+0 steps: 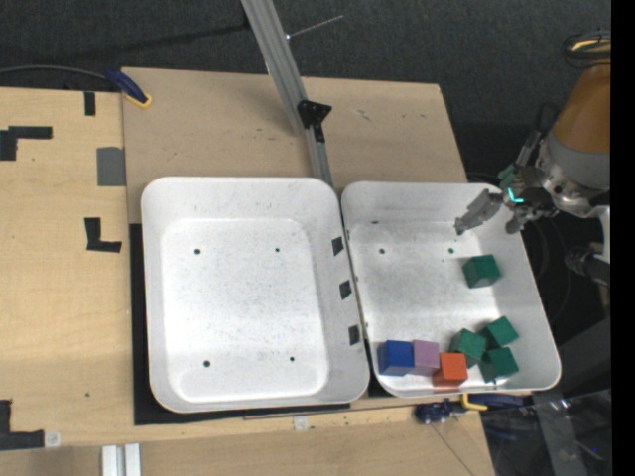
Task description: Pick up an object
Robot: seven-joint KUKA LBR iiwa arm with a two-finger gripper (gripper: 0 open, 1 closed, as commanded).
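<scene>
The right bin (pixel 417 206) holds several small blocks. A lone green block (pixel 481 270) lies toward its right side. Along the near edge sit a blue block (pixel 397 356), a lilac block (pixel 426 355), an orange block (pixel 452 367) and three green blocks (pixel 489 346) clustered at the near right corner. My gripper (pixel 493 214) hangs over the far right part of this bin, above and just beyond the lone green block, its two fingers spread apart with nothing between them.
The left bin (pixel 169 206) lies beside the right one, joined by black clips (pixel 344 288). A slanted metal pole (pixel 281 53) rises behind the bins. The wooden bench (pixel 60 266) extends to the left with black tape marks.
</scene>
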